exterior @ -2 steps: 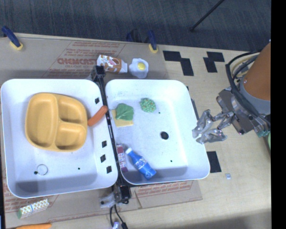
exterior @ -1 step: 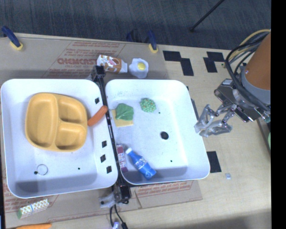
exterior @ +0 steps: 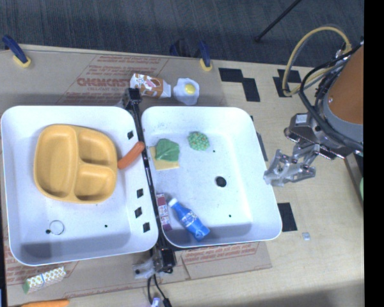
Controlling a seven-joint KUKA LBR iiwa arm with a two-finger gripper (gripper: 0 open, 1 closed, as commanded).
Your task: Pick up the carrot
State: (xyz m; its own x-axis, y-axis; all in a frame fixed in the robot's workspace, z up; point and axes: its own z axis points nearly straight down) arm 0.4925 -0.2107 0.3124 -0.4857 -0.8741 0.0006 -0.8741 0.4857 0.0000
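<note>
Orange and tapered, the carrot (exterior: 130,155) lies in the left bin (exterior: 25,123), just beside the right edge of the yellow divided tray (exterior: 75,163) and close to the divider where the two bins meet. Its lower end appears to touch the tray rim; contact cannot be confirmed.

The gripper (exterior: 283,173) is outside both bins, over the bare bench (exterior: 320,248) just right of the right bin (exterior: 243,123). Nothing lies between its fingers. Whether the fingers are spread or closed cannot be determined: the metal parts blur together against the bench. The arm above the gripper is cut off at the right side of the view, with only part of the grey body and orange band visible.

Right bin contents:
- a green leafy piece lying on a yellow slice (exterior: 166,153), near the divider;
- a green bumpy ball (exterior: 199,141), possibly a toy vegetable, just right of the slice;
- a blue bottle (exterior: 189,219) with a white cap, lying tilted near the front wall;
- a dark red packet (exterior: 162,211) touching the bottle's cap end, its label unreadable;
- a small black disc (exterior: 221,182), type unclear.

On the bench behind the bins stand a small brown-and-white carton (exterior: 147,85) and a white object with a yellow centre (exterior: 187,91). A patterned wrapper (exterior: 45,279) lies in front of the left bin. A yellow cable loop (exterior: 307,43) is partly hidden behind the arm.
</note>
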